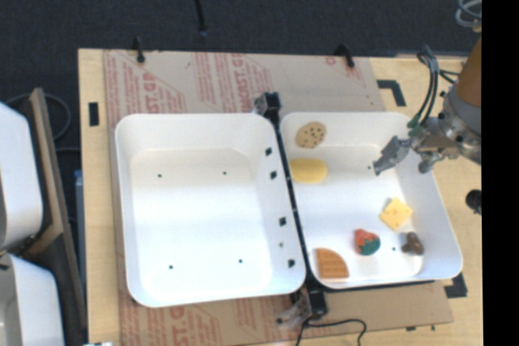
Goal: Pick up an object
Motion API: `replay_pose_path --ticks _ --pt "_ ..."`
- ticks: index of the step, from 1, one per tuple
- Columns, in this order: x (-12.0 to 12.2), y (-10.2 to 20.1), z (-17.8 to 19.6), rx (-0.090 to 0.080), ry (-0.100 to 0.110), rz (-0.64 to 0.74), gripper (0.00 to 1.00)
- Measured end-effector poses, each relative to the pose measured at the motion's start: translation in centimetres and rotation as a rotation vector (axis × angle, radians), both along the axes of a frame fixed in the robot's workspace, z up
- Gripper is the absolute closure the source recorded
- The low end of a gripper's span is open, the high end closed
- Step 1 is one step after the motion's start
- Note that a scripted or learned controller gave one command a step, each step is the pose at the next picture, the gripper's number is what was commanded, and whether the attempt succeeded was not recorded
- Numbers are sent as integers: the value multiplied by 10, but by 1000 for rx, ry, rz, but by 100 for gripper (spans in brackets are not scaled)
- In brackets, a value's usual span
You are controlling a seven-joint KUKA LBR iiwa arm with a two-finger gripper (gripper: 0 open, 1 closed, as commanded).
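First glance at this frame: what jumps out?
The small toy foods scattered in the right bin: a cookie and yellow lemon-like piece near the divider, a cheese wedge, a red-and-teal piece and an orange waffle-like piece along the near side. The gripper hangs over that bin's right part, holding nothing visible. The left bin is plain white.

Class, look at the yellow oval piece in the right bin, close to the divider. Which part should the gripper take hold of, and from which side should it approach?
Grip the yellow oval piece across its short width, coming straight down from above. It lies flat on the right bin's floor, long axis left to right, so the narrow span probably fits between the fingers. Its left end sits close to the divider, so a side approach looks cramped.
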State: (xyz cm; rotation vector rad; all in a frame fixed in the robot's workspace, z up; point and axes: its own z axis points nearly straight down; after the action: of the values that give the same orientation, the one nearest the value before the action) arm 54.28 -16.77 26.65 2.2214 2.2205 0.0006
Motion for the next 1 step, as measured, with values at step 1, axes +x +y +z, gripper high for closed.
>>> replay_pose_path --ticks 1 --pt "51 53 -159 3 13 4 0"
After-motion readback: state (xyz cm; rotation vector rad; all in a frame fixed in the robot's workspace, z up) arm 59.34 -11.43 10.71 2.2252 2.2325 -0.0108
